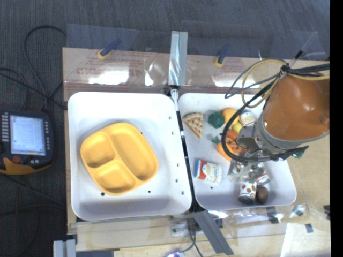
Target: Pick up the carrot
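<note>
The orange carrot (226, 143) is lying in the right-hand shallow white bin (278, 199), near its middle, and most of it is sitting under the arm's wrist, so just a curved orange edge is showing. The pincer (247, 167) is hanging right beside it, low over the bin, with black cable looping across the carrot's visible part. How far the pincer is parted, I cannot tell; the wrist and cabling are covering it, and nothing is showing as gripped.

Just up from the carrot, a dark green lumpy toy vegetable (216, 119) is resting next to a yellow rounded fruit (229, 114). Further left, a tan waffle-textured wedge (193, 124) is lying close to the bin's divider side. Below the carrot, a small white packet with red and green print (208, 171) is lying flat on the bin floor. Toward the bin's near corner, a red-and-white patterned can (248, 190) is standing with a small brown round object (261, 195) touching its right side.

The grey arm with its broad orange band (296, 107) is reaching in from the right. In the left-hand white bin (80, 197), a yellow three-compartment plastic plate (118, 157) is sitting tilted. Off the desk (72, 66), at the left, a black control pendant with a lit screen (25, 138) is resting on the dark carpet.
</note>
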### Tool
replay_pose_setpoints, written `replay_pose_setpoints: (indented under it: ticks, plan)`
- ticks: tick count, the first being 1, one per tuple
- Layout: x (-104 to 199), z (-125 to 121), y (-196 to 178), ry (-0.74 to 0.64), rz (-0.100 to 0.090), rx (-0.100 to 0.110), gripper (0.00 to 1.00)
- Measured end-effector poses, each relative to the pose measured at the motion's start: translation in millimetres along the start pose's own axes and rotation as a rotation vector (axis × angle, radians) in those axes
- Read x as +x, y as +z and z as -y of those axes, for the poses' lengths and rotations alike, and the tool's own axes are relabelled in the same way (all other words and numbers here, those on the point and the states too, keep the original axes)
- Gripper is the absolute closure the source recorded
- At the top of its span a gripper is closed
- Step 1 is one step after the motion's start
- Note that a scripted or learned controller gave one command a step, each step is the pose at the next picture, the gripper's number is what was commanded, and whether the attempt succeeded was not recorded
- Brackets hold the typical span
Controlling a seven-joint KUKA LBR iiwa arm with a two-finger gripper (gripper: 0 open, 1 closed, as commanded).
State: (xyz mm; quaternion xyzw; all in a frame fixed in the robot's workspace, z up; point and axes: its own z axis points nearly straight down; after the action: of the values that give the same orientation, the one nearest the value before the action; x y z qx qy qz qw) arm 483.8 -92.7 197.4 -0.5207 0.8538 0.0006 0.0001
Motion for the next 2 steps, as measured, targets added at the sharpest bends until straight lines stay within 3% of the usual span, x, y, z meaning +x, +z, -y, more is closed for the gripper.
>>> replay_pose_setpoints:
  ticks: [1, 2]
  plan:
    - [-75, -12, -59, 0.109, 0.005, 0.004, 1.0]
    - [-98, 46, -70, 0.117, 0.003, 0.002, 1.0]
